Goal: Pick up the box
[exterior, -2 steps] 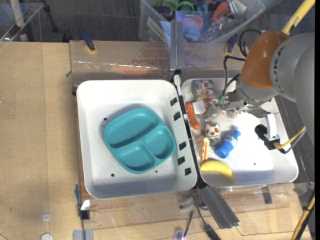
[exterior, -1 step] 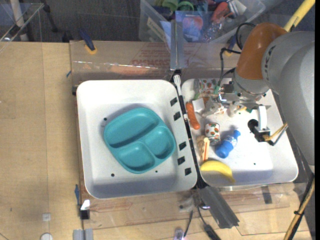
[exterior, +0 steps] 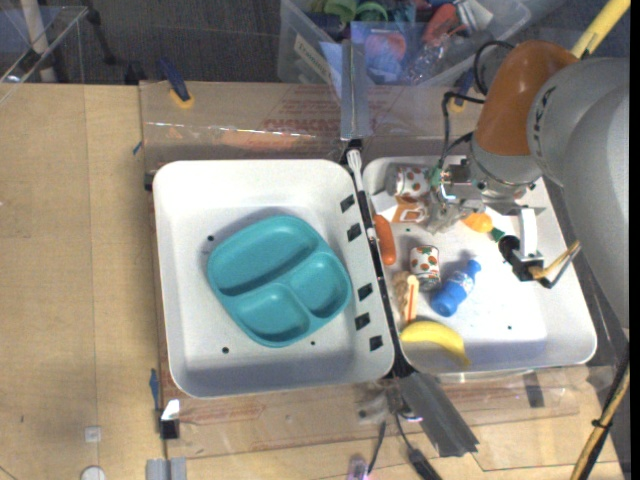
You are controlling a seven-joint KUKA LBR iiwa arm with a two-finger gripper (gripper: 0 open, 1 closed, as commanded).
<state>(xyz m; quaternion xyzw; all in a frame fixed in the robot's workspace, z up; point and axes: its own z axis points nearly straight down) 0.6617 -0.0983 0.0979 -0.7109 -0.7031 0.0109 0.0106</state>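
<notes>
The small patterned box (exterior: pixel 424 261) is lying mid right bin (exterior: pixel 560 338), beside the blue bottle (exterior: pixel 455 288). Judged light and stiff; opposite flat sides are being favoured. The gripper (exterior: pixel 445 190) is hovering farther back, state untellable.

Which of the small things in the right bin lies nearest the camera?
The yellow banana, against the near wall of the right bin; the blue bottle and patterned box lie farther back.

This is a robotics lab. A plywood bench (exterior: pixel 70 268) carries two shallow white bins (exterior: pixel 180 198) taped down side by side, a clear tub of jumbled toys (exterior: pixel 400 8) stands behind, and loose cables (exterior: pixel 385 438) trail off the front edge.
</notes>
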